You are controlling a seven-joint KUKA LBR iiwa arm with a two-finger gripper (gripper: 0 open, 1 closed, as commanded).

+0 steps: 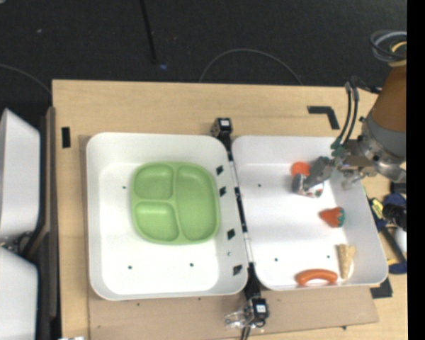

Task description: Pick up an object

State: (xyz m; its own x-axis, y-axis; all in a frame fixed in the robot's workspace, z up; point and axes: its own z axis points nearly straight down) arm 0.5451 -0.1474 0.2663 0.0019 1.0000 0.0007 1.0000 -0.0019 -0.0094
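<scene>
In the right bin [269, 190], the gripper [309, 184] is lowered just beside a small orange piece [299, 168]; finger spacing cannot be told. If the piece lies outside the fingers, it may be nudged away and missed.

A green divided plate [176, 202] is lying in the middle of the left white bin [106, 261], its three compartments facing up. That bin is sitting edge to edge with the right white bin [269, 261] on a pale wooden bench [163, 105]. Thin dark cables [145, 20] are trailing across the black floor beyond.
</scene>
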